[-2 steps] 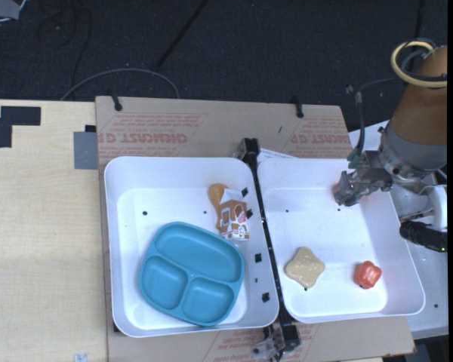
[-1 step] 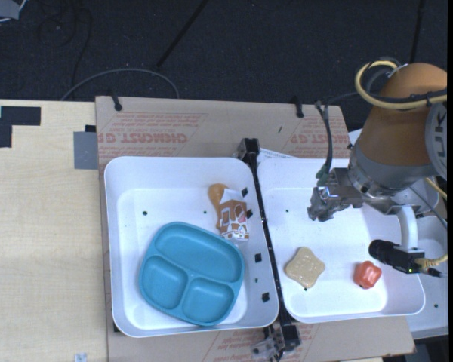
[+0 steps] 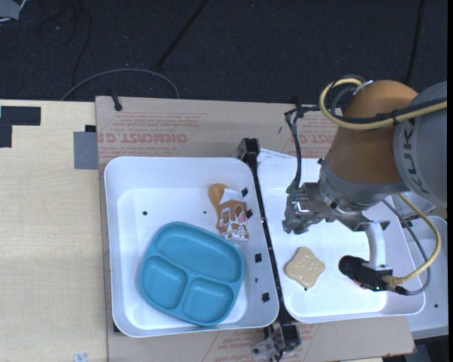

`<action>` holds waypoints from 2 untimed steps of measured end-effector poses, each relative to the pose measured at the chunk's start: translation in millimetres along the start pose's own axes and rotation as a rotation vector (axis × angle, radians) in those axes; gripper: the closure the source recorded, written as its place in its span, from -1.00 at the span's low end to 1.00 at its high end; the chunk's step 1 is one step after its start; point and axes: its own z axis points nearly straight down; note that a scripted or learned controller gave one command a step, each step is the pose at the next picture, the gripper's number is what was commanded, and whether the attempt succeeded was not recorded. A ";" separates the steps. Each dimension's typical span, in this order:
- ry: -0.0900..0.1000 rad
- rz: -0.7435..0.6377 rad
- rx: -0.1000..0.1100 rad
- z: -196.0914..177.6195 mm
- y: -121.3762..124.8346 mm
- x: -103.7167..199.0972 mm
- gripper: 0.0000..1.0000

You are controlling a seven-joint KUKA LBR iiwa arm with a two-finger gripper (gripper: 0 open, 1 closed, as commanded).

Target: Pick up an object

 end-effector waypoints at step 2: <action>-0.002 0.001 0.000 11.6 -28.6 97.9 1.00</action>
